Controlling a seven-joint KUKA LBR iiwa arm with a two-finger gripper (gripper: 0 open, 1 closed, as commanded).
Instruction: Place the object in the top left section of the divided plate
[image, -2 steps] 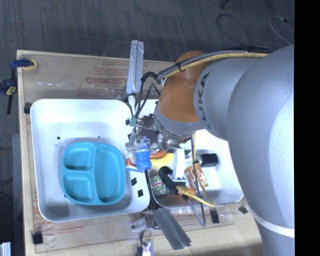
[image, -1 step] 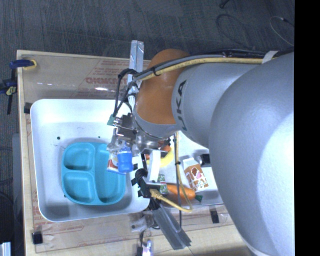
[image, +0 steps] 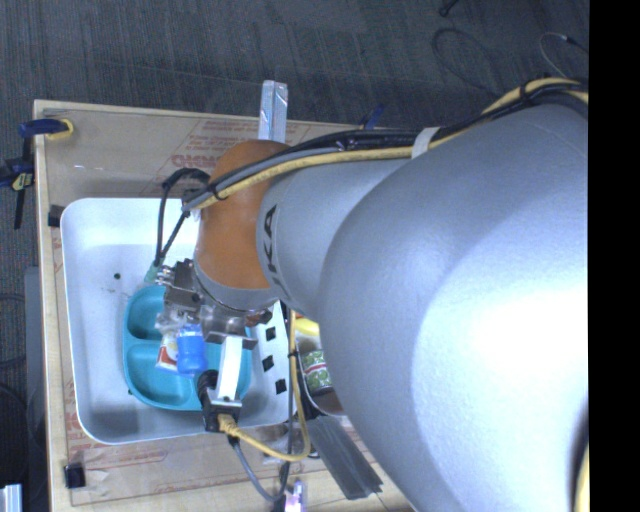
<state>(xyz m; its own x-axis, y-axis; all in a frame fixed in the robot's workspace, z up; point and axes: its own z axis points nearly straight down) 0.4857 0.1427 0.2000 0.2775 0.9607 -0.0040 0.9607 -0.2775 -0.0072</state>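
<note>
A blue divided plate (image: 148, 352) lies in the left white bin (image: 95, 270), toward its front right. My gripper (image: 186, 330) hangs over the plate's right side, below the orange band of the wrist (image: 232, 230). A small blue, red and white object (image: 189, 351) sits right under the gripper, over the plate's right part. I cannot tell if it is held or resting on the plate. The arm hides the plate's right edge.
The grey arm covers the whole right bin except a sliver holding a yellow item (image: 306, 328) and a green-labelled container (image: 316, 368). Cables (image: 180, 195) loop off the wrist over the left bin. The left bin's bare floor stretches left of and behind the plate.
</note>
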